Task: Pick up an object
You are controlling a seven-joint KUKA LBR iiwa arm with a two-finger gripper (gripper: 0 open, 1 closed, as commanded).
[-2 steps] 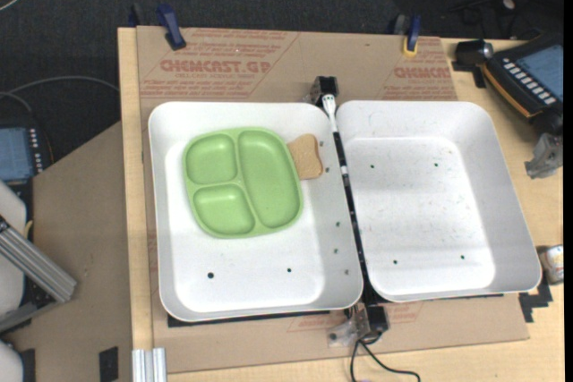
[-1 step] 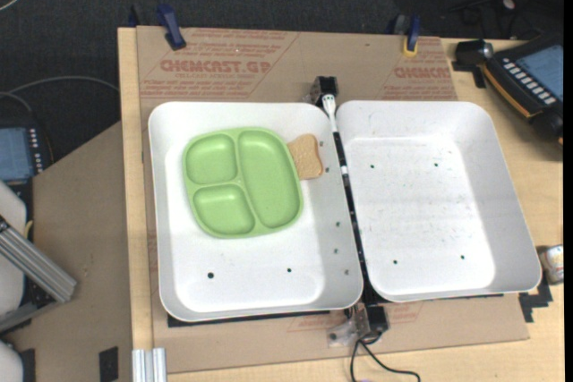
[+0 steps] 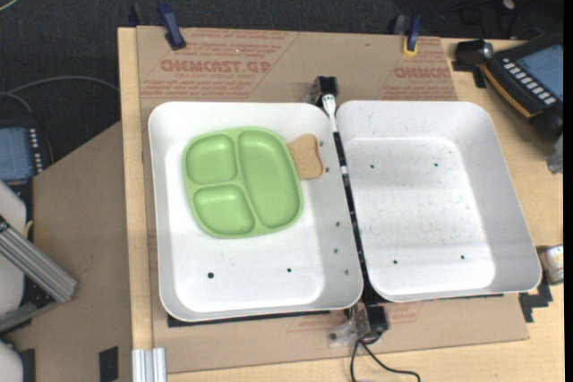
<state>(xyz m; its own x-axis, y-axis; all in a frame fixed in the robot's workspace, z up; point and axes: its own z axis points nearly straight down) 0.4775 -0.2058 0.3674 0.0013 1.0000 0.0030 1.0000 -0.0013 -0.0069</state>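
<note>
A light green divided plate (image 3: 242,182) with three compartments lies in the upper part of the left white bin (image 3: 224,291). A small tan piece shaped like a slice of toast (image 3: 307,157) rests against the plate's right rim, close to the wall between the two bins.
The right white bin (image 3: 430,273) sits beside the left one, both on a brown cardboard-covered bench (image 3: 233,63). Blue and yellow clamps (image 3: 170,24) hold the board's far edge. A black device (image 3: 528,76) lies at the right edge, with cables at the front.
</note>
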